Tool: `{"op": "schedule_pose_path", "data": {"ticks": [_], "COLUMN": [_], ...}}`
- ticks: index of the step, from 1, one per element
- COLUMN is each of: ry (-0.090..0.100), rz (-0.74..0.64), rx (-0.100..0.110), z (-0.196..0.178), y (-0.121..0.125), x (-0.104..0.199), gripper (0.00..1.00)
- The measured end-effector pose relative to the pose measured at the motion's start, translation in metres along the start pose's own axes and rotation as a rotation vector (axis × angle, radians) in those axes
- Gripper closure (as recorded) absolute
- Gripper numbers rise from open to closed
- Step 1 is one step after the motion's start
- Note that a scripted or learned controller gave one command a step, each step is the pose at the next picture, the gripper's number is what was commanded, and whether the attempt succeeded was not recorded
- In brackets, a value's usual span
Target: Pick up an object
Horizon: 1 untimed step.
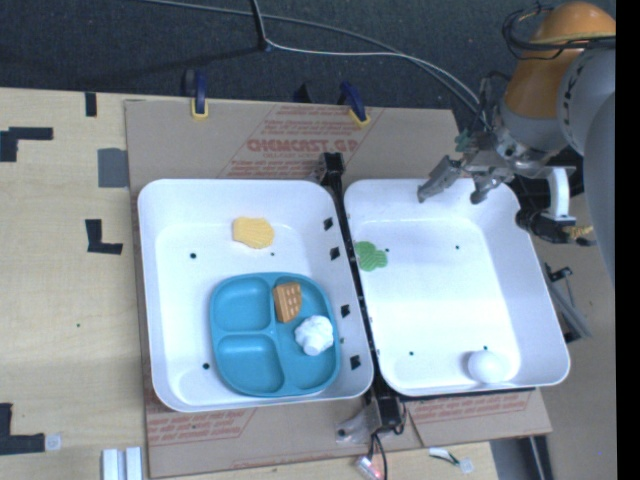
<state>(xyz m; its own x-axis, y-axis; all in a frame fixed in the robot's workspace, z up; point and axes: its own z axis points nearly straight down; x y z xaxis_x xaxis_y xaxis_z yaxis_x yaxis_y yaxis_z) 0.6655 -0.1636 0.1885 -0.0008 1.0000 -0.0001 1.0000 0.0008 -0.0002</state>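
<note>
Gripper (458, 190) hangs over the far edge of the right bin (520, 298), near its far-right corner. Fingers spread wide, nothing between them. Grey arm w/ orange band (545, 63) comes in from the right, above the bin's far-right corner.

Right bin contents: small green object (371, 256) by the left wall, approx. halfway along that wall toward the far side; white ball (489, 366) at the near edge, toward the near-right corner. Both well apart from the gripper. Bare white floor btwn gripper and the green object, nothing in the way. The ball sits close against the near wall.

Left bin (160, 268): blue divided tray (245, 353) in the near-right part. Tan waffle-like piece (288, 301) lies on the tray's far-right section, across the divider. White crumpled lump (314, 335) on the tray's right side, just beside the tan piece. Yellow lump (253, 232) on the bin floor near the far edge, apart from the tray.

The two bins touch along the middle, black clips (333, 168) on the shared rim. Both sit on a cardboard sheet (290, 138), clamped at its far edge w/ two blue-yellow clamps (198, 96). A thin cable (300, 43) runs across the dark floor beyond the bench.
</note>
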Motion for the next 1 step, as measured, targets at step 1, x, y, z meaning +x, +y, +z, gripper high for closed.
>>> {"op": "schedule_pose_path", "data": {"ticks": [1], "ry": [0.001], "rz": [-0.006], "rx": [-0.01], "z": [-0.0936], "y": [-0.0501], "x": [0.0861], "gripper": [0.0]}}
